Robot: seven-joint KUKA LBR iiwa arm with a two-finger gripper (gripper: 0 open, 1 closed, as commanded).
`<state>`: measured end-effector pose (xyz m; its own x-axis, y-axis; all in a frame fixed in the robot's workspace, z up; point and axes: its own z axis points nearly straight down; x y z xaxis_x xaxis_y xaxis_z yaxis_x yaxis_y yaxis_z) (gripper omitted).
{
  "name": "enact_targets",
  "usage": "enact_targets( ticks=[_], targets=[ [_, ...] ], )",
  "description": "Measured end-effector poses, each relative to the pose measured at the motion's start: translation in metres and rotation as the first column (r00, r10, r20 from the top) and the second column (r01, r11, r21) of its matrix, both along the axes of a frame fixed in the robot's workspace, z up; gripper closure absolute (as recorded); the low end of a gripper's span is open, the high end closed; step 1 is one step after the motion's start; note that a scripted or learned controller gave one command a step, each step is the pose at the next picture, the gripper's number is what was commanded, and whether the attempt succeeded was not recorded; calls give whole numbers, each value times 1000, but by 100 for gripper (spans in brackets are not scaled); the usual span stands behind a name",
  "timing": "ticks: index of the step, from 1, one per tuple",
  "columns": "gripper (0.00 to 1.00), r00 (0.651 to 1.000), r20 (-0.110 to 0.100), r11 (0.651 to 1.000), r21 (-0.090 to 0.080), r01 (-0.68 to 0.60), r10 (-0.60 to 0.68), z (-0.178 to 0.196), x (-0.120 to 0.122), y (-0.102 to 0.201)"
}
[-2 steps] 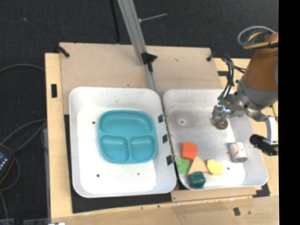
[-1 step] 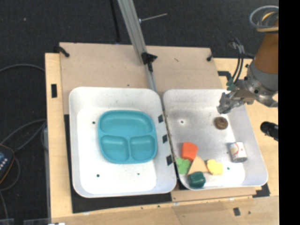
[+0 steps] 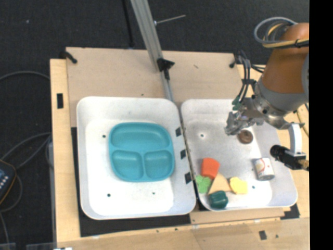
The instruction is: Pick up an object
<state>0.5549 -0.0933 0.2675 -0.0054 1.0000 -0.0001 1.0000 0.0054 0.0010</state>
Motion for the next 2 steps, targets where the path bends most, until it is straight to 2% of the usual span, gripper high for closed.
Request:
enact_targets(
  ticks=[1,2],
  targets=[
    [100,1000,0,1000,0,-1,1,-15,-5,51],
    [100,1000,0,1000,2,-3,3,-9,-20,105]
  ],
)
